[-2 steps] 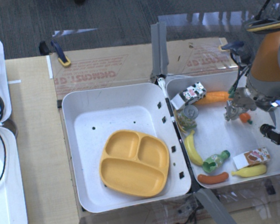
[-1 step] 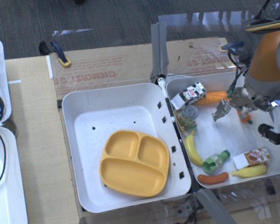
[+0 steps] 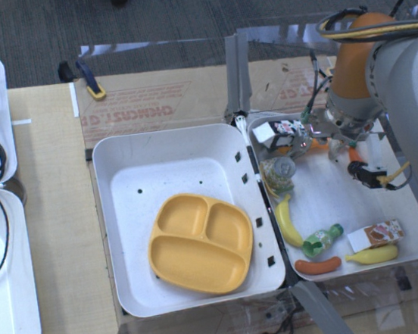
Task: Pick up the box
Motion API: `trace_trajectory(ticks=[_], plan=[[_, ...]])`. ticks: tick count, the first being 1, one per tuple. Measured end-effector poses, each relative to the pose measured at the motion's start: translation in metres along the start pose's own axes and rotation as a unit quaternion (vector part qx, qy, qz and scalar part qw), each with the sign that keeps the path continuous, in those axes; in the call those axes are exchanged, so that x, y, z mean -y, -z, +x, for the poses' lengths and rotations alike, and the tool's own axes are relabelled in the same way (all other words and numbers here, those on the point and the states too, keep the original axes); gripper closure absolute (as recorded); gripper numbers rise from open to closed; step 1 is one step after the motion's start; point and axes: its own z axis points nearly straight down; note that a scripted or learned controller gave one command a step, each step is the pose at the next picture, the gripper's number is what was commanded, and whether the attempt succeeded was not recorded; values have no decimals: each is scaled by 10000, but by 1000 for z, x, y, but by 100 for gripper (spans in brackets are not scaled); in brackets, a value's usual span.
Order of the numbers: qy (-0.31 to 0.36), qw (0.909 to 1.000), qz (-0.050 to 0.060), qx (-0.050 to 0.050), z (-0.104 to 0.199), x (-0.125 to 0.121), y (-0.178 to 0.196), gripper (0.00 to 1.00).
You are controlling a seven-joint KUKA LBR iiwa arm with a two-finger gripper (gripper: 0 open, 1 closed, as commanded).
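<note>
I see the small flat cardboard box (image 3: 375, 235) with a red and white print lying in the right white bin (image 3: 327, 193), near a smooth yellow banana (image 3: 372, 255). The left white bin (image 3: 116, 213) holds a yellow plastic divided plate (image 3: 200, 242). My tool (image 3: 306, 139) hangs over the right bin's far corner; I cannot tell its grip.

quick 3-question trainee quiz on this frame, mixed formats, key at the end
1. True or false: the yellow divided plate lies in the left bin.
2. What lies just left of the box in the right bin? A) green bottle B) sponge C) cup
3. Fill in: a sausage lies at the bin's near edge beside a ____.

Key: 1 true; 2 A; 3 banana.
</note>
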Motion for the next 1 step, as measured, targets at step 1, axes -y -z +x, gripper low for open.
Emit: trace_trajectory(ticks=[1], plan=[[719,9973,-147,54,19,59,6,0]])
